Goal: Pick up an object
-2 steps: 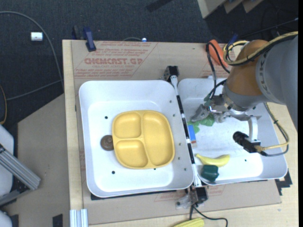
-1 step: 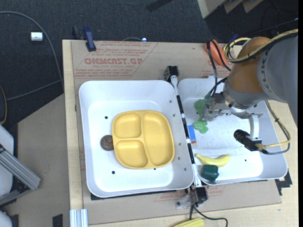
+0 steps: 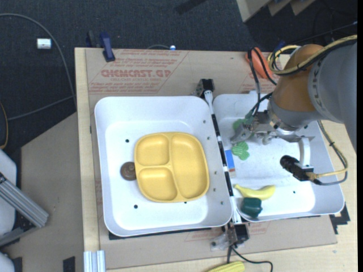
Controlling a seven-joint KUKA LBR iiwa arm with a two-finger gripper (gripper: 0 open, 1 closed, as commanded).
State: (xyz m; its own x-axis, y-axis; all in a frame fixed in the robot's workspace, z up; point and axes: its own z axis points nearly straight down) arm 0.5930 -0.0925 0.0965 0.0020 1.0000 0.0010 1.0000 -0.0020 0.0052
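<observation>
Green toy pieces (image 3: pixel 241 150) lie in the right bin (image 3: pixel 323 200) just beside the gripper (image 3: pixel 249 130), whose hold I cannot tell, so it looks mid-reach and next needs a clean close and lift.

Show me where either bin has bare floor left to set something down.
Left bin: a bare strip behind the yellow plate and another in front. Right bin: bare middle between the green piece and banana. Crowded under the gripper.
</observation>
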